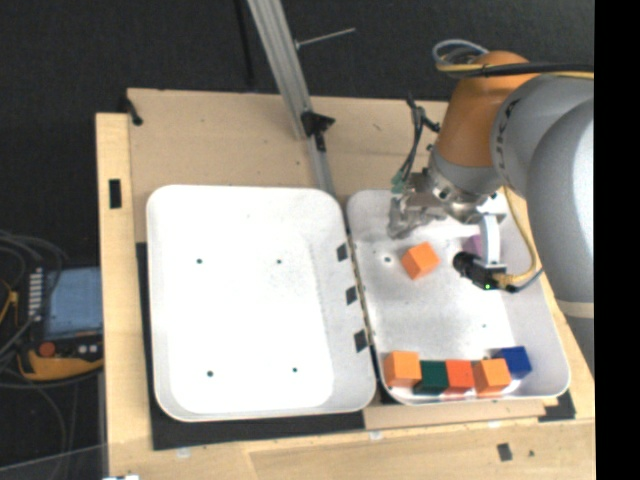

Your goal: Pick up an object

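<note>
Orange cube sits in upper middle of right bin, turned diagonal to bin walls, no clear long axis. Bare floor all round it. My end effector hangs just up-left of it, near bin's far-left corner; grip state: can't tell. Block row along near wall. Left bin alongside.

From my console the end effector is too small and blurred for me to read its fingertips; the arm runs off the right edge and covers the far right corner of the right bin; the red block and its neighbours crowd the near rim, hiding each other's sides; the surface is cut off at the bottom.
</note>
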{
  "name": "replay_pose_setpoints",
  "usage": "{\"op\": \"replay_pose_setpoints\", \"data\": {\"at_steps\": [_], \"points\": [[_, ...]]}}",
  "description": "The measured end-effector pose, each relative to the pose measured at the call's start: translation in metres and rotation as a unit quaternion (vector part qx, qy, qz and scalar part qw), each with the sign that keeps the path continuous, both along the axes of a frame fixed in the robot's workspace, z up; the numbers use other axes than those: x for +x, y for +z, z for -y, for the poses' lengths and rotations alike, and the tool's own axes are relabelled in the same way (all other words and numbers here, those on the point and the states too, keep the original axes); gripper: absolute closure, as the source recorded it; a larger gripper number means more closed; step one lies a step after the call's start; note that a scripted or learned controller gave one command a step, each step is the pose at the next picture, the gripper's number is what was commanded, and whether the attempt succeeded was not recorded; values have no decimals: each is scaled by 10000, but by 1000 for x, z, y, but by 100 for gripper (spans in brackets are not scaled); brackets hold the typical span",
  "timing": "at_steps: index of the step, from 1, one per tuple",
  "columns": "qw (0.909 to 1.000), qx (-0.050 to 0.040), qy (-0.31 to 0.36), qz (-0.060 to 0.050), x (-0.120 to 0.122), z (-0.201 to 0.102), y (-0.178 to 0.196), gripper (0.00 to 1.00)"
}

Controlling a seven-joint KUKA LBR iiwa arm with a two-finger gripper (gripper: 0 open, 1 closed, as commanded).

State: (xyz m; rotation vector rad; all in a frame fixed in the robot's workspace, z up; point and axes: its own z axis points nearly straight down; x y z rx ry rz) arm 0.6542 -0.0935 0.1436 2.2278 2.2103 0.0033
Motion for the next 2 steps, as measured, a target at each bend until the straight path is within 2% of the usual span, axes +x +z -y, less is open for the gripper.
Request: {"op": "replay_pose_setpoints", "data": {"at_steps": [1, 2], "points": [[10000, 1, 21, 22, 4, 3, 65, 100], [10000, 3, 47, 7, 6, 5, 97, 100]]}}
